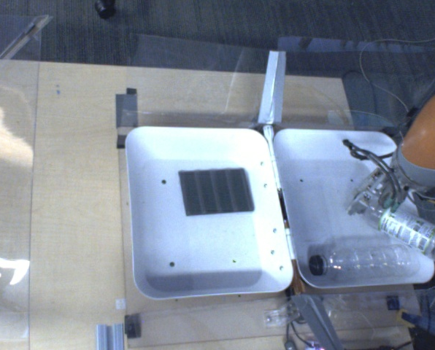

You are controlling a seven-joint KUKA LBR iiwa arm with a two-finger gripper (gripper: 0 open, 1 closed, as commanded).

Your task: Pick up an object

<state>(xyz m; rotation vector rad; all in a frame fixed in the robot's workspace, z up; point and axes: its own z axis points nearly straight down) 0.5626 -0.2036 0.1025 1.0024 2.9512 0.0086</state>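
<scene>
Wooden desk carries two shallow white bins side by side. Left bin: a dark ribbed rectangular pad lies flat near its centre, well apart from all walls. A metal bar stands at the far end of the seam between the bins. Right bin: a clear plastic bottle with a dark cap lies on its side along the near wall, cap pointing toward the left bin. Arm enters from the right, orange band over the bin's far right corner. End effector hangs above the right half of that bin, just beyond the bottle, among cables; not clear whether it touches the bottle. Its state cannot be made out.
</scene>
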